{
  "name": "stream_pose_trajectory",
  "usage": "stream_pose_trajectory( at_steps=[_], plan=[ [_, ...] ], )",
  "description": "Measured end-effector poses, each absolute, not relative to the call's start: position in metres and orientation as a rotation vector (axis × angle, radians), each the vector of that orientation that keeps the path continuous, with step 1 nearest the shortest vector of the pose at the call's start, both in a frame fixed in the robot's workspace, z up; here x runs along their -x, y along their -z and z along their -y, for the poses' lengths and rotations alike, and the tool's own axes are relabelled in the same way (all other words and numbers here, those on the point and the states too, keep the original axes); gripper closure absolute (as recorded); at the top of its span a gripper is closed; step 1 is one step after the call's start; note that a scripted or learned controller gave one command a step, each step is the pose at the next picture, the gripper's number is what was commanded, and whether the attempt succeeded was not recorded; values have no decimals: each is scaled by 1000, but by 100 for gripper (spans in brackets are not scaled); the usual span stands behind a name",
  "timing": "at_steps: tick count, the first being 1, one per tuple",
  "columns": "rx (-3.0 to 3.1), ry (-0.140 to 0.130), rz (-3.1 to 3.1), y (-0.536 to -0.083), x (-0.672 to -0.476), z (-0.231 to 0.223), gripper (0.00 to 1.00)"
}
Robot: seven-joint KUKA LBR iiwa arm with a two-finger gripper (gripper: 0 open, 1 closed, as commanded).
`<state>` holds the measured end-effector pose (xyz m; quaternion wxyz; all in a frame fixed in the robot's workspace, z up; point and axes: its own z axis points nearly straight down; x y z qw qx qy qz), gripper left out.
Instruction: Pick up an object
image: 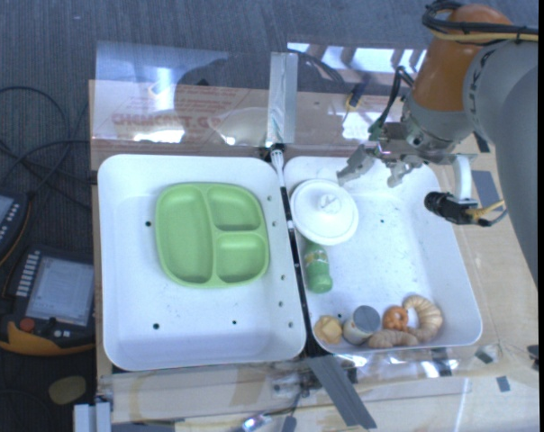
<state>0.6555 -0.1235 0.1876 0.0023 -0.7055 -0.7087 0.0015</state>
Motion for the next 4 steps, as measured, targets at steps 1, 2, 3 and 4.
stream_pose_trajectory(
  at_steps=[1, 2, 3, 4],
  plan=[
    [2322, -2, 2114, -127, -637, 118, 0],
    [1993, 15, 2448, -121, -556, 104, 0],
    [2017, 53, 2477, -114, -517, 167, 0],
    [1724, -2, 2623, -228, -536, 121, 0]
  ],
)
